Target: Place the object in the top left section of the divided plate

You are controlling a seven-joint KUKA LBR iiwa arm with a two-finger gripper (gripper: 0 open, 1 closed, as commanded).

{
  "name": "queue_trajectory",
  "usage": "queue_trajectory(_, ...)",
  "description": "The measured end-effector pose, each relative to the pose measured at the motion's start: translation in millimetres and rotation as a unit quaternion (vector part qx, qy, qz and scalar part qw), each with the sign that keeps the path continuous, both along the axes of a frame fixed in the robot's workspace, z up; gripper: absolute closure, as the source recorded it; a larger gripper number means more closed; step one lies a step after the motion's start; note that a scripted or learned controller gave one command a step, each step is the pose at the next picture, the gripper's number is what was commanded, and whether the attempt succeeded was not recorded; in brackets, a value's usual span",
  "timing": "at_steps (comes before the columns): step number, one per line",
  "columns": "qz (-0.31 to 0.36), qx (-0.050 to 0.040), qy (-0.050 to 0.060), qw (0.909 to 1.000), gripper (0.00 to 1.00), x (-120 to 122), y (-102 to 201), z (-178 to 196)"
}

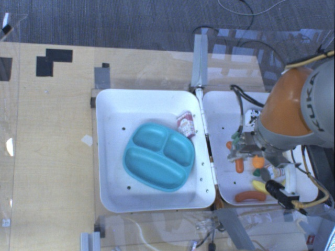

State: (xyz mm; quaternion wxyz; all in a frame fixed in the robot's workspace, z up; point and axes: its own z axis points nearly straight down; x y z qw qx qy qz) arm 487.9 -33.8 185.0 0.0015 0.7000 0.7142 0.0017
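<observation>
Camera view is showing the gripper (239,149) hovering over crowded toy food (239,165); jaws' opening unclear, so it is risking a wrong or missed pick.

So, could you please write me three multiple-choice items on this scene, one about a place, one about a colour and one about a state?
1. Where does the divided plate lie?
A. in the left bin
B. in the right bin
C. on the bare bench

2. What colour is the plate?
A. red
B. turquoise blue
C. white

3. How do the plate's sections stand?
A. all three hold toy food
B. one holds a sausage
C. nothing lies in them

Answers: 1 A, it rests on the left bin floor; 2 B, it shows turquoise against white; 3 C, the small red-and-white packet lies beside the plate's upper right edge, and the sausage lies in the right bin.
</observation>
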Motion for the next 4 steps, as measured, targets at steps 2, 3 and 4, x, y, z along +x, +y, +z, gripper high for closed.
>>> queue_trajectory(2,0.023,-0.0004,0.001,0.9997,0.00,74,41,3)
queue_trajectory(3,-0.080,-0.0001,0.000,0.9968,0.00,117,52,22)
queue_trajectory(4,-0.129,0.0008,0.001,0.9916,0.00,26,97,41)
